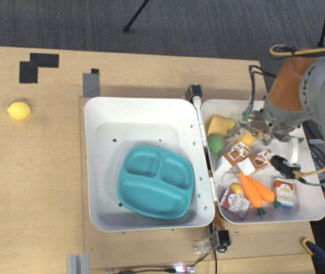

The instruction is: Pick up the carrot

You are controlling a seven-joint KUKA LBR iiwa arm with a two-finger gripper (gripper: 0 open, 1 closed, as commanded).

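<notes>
Showing camera view: gripper [258, 125] above right bin [316, 209], finger state cannot be told, nothing seen held
Carrot [254, 190]: lying among packets, front of bin
Advice: descend across carrot's width, avoiding milk carton [284, 193]

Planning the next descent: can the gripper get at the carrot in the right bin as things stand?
Probably yes. The carrot lies on top near the right bin front, nothing covering it, and the gripper hovers just behind it. Small cartons and a milk carton crowd its sides, so finger room looks tight.
</notes>
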